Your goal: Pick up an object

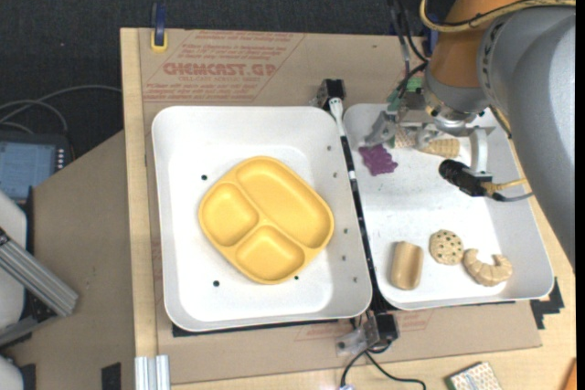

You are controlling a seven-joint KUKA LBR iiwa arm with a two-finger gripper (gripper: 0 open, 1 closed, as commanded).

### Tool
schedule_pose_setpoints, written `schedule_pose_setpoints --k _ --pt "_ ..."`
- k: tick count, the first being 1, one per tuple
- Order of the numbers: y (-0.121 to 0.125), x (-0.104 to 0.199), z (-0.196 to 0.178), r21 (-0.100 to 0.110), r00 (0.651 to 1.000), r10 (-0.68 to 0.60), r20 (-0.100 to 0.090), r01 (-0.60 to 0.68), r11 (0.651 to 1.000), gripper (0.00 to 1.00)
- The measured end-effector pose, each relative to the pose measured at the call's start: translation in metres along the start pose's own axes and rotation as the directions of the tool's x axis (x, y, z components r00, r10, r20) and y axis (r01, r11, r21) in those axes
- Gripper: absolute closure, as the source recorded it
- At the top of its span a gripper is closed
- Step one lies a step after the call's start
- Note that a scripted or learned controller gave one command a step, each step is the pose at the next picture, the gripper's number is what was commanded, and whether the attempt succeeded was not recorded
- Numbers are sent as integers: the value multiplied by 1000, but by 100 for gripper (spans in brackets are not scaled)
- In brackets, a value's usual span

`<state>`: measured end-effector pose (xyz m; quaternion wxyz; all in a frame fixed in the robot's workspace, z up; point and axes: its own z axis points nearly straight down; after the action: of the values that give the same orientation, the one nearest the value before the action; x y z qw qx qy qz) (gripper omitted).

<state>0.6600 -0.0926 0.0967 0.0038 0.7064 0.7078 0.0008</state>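
Starting at the lower right of the frame, we see three small things lying along the near edge of the right bin (526,283): a tan roll (406,265), a round cookie (446,246) just beside it, and a croissant (487,267) close to the cookie. To the left of them, the left bin (174,196) carries a yellow divided plate (265,217) in its middle. Both bins rest on a brown worktop (228,59). Moving up the right bin, a purple scrap (377,159) lies near the inner wall, and just past it, in the upper right, the gripper (422,134) hangs low over the far end of that bin, with a pale waffle-like piece (442,144) beside it. We cannot tell how it is set, since the wrist covers it from this angle. We judge that the step in hand is the reach and descent toward a target at the far end of the bin, most likely the purple scrap or the pale piece. As we see it, nothing is lifted yet. The next move calls for a settled position straight over one thing, a clean closure on it, and a rise clear of the bin wall.
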Motion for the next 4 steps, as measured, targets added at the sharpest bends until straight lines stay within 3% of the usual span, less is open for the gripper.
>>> schedule_pose_setpoints --k 1,2,3,4 --pt "-44 -32 12 10 1000 3 -5 -3 1000 0" --pt "6 -2 12 15 1000 1 -3 -1 1000 0" --pt "-20 -4 11 10 1000 3 -5 -3 1000 0" --pt "-18 -4 1 5 1000 1 -4 -1 1000 100"
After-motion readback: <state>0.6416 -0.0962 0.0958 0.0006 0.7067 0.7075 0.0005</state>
